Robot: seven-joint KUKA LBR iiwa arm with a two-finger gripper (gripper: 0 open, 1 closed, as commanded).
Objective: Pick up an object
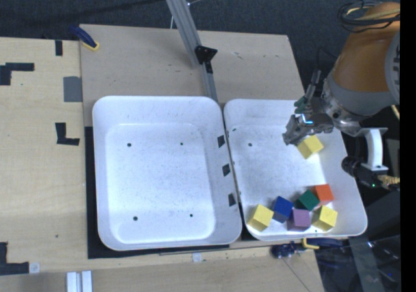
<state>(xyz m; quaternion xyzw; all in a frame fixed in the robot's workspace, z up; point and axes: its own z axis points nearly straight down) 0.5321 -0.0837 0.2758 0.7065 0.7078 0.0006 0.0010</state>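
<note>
Fingers of the dark two-finger gripper [298, 131], low over the shallow white right bin [260, 154], blur together, so their spread cannot be told. Touching them, near that bin's far right wall, a small yellow cube [311, 146] looks light, rigid and smooth, best pinched across opposite flat faces. The grey-and-orange arm [367, 56] leans over the bin's right rim, wrist angled down.

I see the gripper [298, 131] over the right bin [260, 121], touching a yellow cube [311, 146]; five more cubes [296, 209] cluster at its near edge.
</note>
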